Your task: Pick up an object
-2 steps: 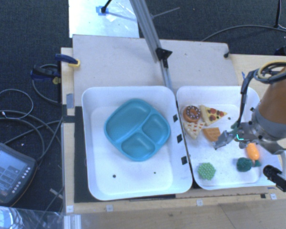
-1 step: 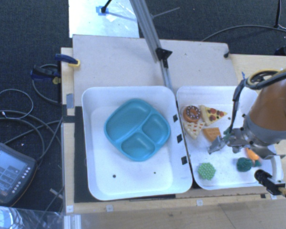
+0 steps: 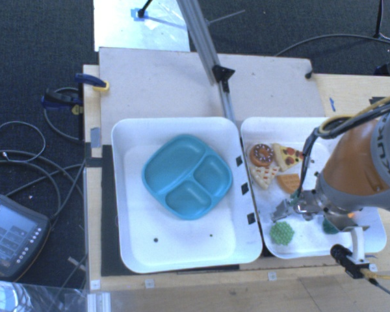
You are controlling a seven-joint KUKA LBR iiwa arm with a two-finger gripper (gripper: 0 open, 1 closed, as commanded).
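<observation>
In the right bin lie a chocolate donut, a pizza slice, a waffle piece, an orange-brown wedge, a green broccoli-like ball and a small teal piece. My gripper reaches in from the right and sits low over the bin floor. It hangs between the orange-brown wedge and the green ball, just above the ball. The arm's orange band covers the bin's right part.
The left bin holds a blue divided plate, tilted diamond-wise. A metal pole slants down from the top to the gap between the bins. Cables and a teach pendant lie on the floor at left.
</observation>
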